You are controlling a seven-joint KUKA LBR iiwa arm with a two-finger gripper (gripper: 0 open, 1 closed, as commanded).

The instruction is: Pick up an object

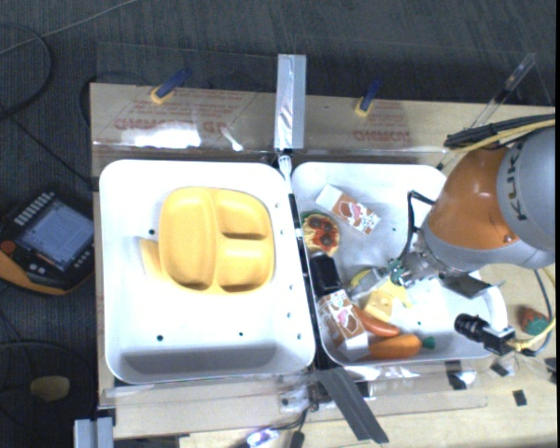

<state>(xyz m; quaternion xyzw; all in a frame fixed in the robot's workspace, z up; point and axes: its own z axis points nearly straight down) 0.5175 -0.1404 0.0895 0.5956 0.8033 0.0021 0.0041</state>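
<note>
L bin (121, 250) w/ yellow tray (215, 239), R bin (429, 180) w/ toy food, carrot (392, 347)

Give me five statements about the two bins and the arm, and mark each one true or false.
1. A yellow divided tray lies in the left bin. True.
2. The arm reaches over the left bin. False: it is over the right bin.
3. An orange carrot lies near the right bin's front edge. True.
4. The divided tray is blue. False: it is yellow.
5. A small printed box lies in the left bin. False: it lies in the right bin's far part.
</note>
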